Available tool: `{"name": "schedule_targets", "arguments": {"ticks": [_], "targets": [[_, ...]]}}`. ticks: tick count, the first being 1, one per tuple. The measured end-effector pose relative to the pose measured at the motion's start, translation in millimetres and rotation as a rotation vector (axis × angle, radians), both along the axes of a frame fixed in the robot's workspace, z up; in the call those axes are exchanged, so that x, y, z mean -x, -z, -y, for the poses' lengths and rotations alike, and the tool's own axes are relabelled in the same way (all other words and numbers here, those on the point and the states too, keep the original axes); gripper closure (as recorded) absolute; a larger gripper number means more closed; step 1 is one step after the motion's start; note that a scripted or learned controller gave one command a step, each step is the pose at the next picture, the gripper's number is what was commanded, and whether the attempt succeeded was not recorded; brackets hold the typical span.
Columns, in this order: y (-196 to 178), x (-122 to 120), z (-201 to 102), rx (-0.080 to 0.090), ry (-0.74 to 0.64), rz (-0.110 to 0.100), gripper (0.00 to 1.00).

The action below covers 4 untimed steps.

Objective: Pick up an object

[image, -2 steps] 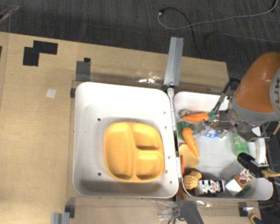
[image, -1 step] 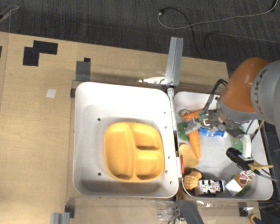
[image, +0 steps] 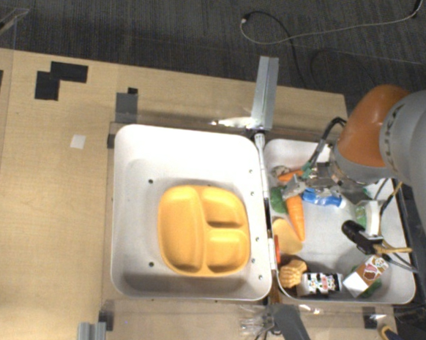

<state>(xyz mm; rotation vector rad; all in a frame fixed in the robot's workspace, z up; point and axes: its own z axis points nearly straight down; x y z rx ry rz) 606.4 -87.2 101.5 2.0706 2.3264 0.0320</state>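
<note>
Carrot (image: 294, 216) looks like the easiest toy to grab; it lies in the right bin (image: 398, 294), close to the wall next to the left bin (image: 121, 217), with its fat end up near the gripper (image: 316, 182). It seems to be light, hard plastic that could slip or roll, so I think the best place to pinch it is across the thick middle, not the thin tip. The gripper hangs low over the top of the pile, and I cannot tell how it is set or if it has anything.
</note>
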Motion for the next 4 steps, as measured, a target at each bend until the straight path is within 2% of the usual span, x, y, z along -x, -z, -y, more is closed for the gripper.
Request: {"name": "schedule_targets", "arguments": {"ticks": [1,2,3,4], "targets": [[-12.6,-35.2,19.1,0.006,-0.179,-0.014,0.00],[10.5,14.2,3.7,0.011,-0.438,-0.018,0.00],[-1.7,11.9,1.5,0.010,-0.441,-0.013,1.00],[-92.5,26.3,-21.7,0.009,-0.532,-0.025,1.00]]}}
